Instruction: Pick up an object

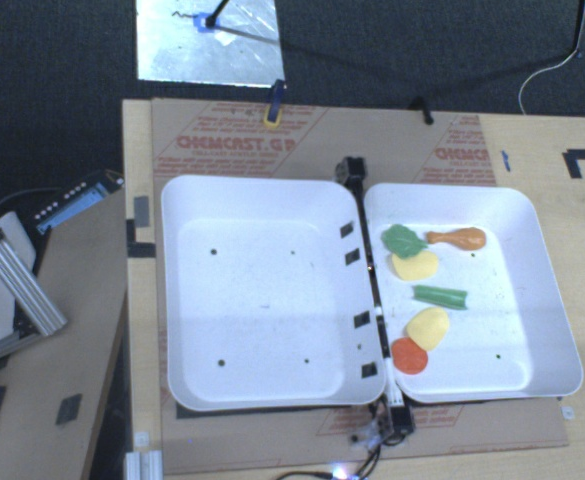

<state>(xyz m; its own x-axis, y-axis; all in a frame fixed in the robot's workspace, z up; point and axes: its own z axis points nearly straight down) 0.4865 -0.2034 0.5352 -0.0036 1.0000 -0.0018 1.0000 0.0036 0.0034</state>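
Where two white bins (262, 388) are set side by side, toy foods grouped in the right bin (547, 298), green leaf (402, 239), drumstick (458, 237), orange disc (409, 356).

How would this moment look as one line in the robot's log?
stage: before pick | right bin: six toy foods, including drumstick, red disc | left bin

Background of the work area. A brown board (392, 133) printed with red lettering is laid on a pale wooden bench (140, 168), set over dark carpeted floor (52, 58). At 12 o'clock a reflective metal sheet (209, 28) is seen on the floor. At 9 o'clock an aluminium frame rail (17, 278) is placed. A thin white cable (557, 63) is trailed at 2 o'clock.
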